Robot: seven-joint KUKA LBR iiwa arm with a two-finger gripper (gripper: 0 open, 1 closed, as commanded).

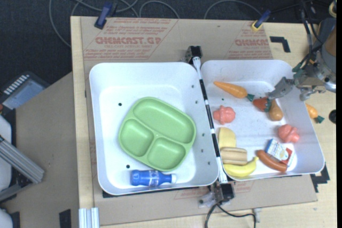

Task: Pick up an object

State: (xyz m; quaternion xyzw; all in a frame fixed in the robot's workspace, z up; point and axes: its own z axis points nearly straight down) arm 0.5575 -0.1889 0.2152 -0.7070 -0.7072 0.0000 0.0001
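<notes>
- Where the arm comes in from the right, the gripper (293, 86) is seen above the far right part of the right bin (251, 68); its two grey fingers (279, 88) are spread apart and nothing is held between them.
- One finger tip is placed just beside a small red and orange toy (269, 106), possibly a pepper; contact cannot be judged from this view.
- In the same bin a carrot (231, 88) is laid near the far wall, and a pink piece (224, 114) is found by the left wall.
- Toward the near side, a yellow slice (227, 138), a bun (234, 155) and a banana (240, 168) are packed closely together.
- A sausage (271, 161), a small carton (279, 149) and a second pink piece (288, 133) are grouped at the near right.
- The left bin (101, 115) is occupied by a green divided plate (156, 134), and a blue bottle (152, 178) is laid on its side by the near wall.
</notes>
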